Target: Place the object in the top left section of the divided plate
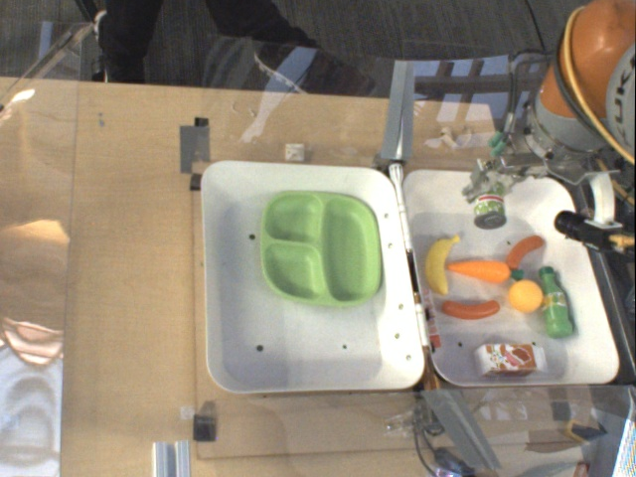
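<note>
A green divided plate (323, 247) lies in the left white bin (229, 356), with two small sections on its left and one long section on its right. My gripper (494, 179) hangs over the far left corner of the right bin (596, 371). A small can (488, 210) with a green and white label sits right under the gripper's tip. Whether the can is gripped or resting on the bin floor is unclear from this angle.
The right bin also holds a banana (438, 263), a carrot (480, 270), two red sausages (471, 309) (525, 249), an orange ball (526, 296), a green bottle (555, 303) and a small carton (510, 358). A metal divider (409, 266) separates the bins.
</note>
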Action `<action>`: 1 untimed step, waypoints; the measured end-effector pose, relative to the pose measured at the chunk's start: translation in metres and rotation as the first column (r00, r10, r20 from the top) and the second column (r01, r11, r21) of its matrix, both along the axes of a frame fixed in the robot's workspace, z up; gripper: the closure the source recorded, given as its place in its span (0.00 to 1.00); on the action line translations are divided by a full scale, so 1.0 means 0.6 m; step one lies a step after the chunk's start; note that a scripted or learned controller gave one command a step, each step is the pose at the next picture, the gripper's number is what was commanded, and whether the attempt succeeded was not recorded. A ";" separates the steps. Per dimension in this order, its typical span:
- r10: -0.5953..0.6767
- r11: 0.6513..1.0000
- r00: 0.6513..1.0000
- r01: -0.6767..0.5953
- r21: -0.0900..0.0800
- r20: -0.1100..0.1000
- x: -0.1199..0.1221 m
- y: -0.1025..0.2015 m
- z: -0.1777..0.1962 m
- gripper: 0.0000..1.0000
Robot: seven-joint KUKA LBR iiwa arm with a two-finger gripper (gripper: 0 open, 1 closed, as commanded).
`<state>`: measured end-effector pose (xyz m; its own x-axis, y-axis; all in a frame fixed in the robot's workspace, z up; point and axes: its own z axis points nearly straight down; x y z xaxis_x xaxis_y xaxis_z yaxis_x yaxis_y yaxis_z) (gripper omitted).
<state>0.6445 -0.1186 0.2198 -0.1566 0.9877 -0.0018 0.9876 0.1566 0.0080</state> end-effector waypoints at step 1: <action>0.088 0.996 0.996 -0.088 0.000 0.000 0.019 0.142 0.044 1.00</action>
<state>0.6558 -0.0332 0.2461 -0.2425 0.9702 -0.0014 0.9701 0.2425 0.0076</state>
